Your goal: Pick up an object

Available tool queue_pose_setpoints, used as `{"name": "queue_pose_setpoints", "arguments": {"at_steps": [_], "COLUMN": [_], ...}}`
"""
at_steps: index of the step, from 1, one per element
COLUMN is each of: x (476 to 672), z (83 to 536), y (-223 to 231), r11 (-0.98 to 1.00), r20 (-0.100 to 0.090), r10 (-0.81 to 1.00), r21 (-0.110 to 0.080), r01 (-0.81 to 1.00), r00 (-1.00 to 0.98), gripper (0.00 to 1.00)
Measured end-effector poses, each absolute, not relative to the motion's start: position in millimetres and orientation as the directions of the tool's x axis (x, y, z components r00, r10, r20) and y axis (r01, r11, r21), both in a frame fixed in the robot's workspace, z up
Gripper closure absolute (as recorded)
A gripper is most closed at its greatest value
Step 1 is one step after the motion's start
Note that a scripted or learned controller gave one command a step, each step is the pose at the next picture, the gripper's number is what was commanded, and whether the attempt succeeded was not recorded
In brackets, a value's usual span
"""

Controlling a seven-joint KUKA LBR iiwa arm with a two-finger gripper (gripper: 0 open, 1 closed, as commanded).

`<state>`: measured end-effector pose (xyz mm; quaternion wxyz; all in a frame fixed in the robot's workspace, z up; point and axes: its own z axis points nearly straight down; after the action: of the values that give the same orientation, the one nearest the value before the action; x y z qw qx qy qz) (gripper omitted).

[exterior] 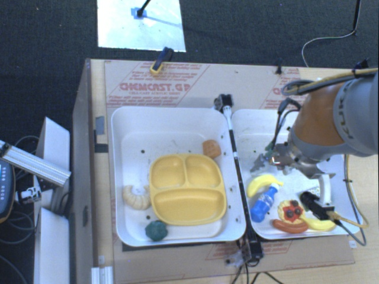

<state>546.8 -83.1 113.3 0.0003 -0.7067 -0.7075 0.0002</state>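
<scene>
Bench carries two white bins; right bin (249,123) holds banana (260,184), blue bottle (263,203) and other toys. Gripper (267,160) sits low just above the banana; can't tell its opening, nothing visibly gripped. Pick not done.

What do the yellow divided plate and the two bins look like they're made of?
The yellow divided plate looks like moulded plastic, matte with a soft sheen, with rounded compartment ridges. The left bin and the right bin seem to be thin white plastic, smooth with rounded corners.
</scene>
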Motion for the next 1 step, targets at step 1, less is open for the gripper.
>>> {"name": "queue_pose_setpoints", "arguments": {"at_steps": [1], "x": [623.3], "z": [84.5], "y": [-152.7], "r11": [0.001], "r20": [-0.001], "r10": [1.000], "r21": [0.002], "r01": [1.000], "r00": [-0.001], "gripper": [0.00]}}
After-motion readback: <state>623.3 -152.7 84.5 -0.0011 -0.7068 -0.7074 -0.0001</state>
